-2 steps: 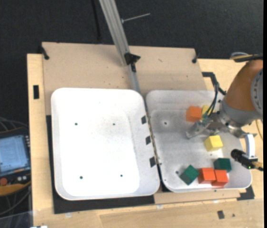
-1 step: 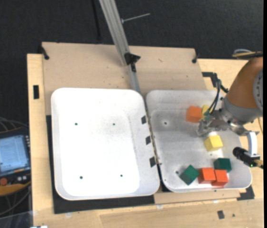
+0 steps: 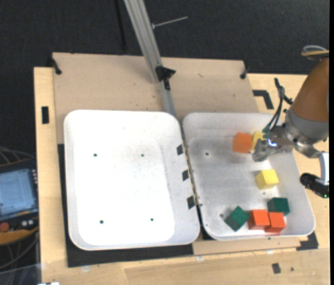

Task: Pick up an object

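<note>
My gripper (image 3: 262, 148) is low over the upper right part of the right bin (image 3: 214, 177). Just to its left sits an orange block (image 3: 242, 142), very close to it or touching. A small yellow piece (image 3: 257, 137) shows between that block and the gripper, and I cannot tell whether it is held. Lower in the same bin lie a yellow block (image 3: 267, 179), a green block (image 3: 235, 217), a darker green block (image 3: 279, 205) and two orange blocks (image 3: 258, 218) (image 3: 277, 221) side by side.
The left bin (image 3: 125, 177) lies beside the right one, with small clips along the shared edge (image 3: 185, 175). A slanted metal pole (image 3: 149, 46) rises behind the bins. A handheld control panel (image 3: 9, 195) lies off the bench at the far left.
</note>
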Available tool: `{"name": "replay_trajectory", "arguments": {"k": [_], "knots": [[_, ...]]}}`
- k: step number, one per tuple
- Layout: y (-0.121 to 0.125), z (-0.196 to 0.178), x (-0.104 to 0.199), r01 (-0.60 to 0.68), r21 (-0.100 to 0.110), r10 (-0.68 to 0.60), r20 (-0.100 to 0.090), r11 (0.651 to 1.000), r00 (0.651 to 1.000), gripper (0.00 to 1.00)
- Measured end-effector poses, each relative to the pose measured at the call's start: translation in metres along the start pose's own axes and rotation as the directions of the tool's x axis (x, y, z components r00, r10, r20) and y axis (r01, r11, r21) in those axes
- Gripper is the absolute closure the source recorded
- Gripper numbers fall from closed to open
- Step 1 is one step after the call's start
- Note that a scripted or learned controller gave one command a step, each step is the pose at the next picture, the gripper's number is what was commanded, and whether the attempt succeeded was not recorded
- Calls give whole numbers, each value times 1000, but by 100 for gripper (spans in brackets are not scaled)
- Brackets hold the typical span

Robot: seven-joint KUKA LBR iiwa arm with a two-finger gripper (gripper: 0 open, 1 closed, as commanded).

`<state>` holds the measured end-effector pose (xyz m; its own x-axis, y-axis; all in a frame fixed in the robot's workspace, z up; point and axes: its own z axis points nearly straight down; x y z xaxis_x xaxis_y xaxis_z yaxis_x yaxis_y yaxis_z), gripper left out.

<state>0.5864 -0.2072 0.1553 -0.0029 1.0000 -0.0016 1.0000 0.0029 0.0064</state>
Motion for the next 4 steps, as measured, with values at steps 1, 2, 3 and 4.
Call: {"name": "replay_trajectory", "arguments": {"k": [1, 2, 3, 4], "knots": [[7, -63, 3, 1, -2, -1, 1, 1000, 1000, 100], [9, -102, 2, 2, 0, -2, 0, 1000, 1000, 100], [19, -111, 53, 5, 2, -5, -1, 1000, 1000, 100], [24, -102, 97, 2, 5, -2, -1, 1000, 1000, 100]]}}
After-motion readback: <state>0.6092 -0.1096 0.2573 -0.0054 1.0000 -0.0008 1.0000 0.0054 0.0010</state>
